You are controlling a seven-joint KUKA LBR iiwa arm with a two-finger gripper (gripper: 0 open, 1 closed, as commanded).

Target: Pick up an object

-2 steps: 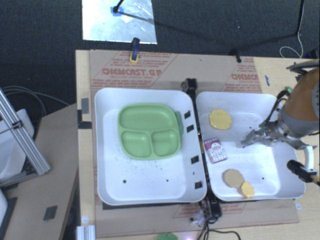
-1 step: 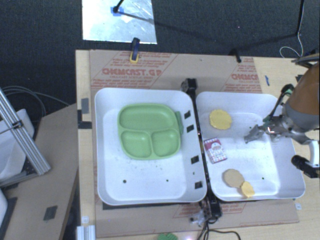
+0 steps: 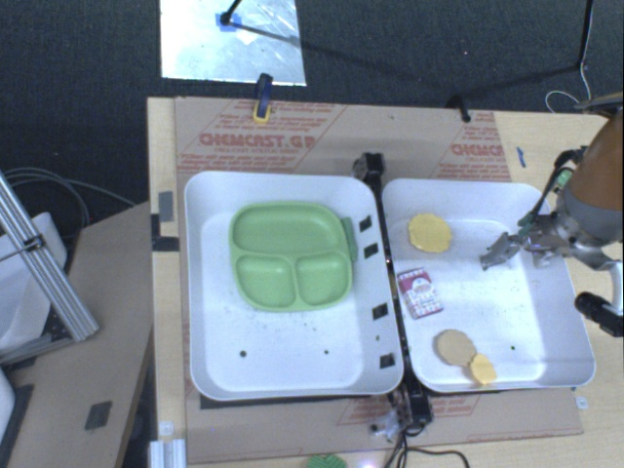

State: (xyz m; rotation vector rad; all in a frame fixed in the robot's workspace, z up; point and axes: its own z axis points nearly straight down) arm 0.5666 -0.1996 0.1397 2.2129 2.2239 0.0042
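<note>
Gripper (image 3: 499,253) over right bin (image 3: 556,359); jaw state I can't tell. Yellow disc (image 3: 429,233) nearest: looks light, flat, thin. I'd pinch across its edges.

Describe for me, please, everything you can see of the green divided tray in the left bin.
The green tray is a pale green, rounded-corner plate that looks like moulded plastic. It has three compartments: one wide one along the far side and two smaller ones side by side nearer the camera. It lies flat and upright on the floor of the left bin, roughly centred and slightly rotated. A darker green edge shows along its right side. Its compartments hold nothing, and nothing else touches it.
</note>
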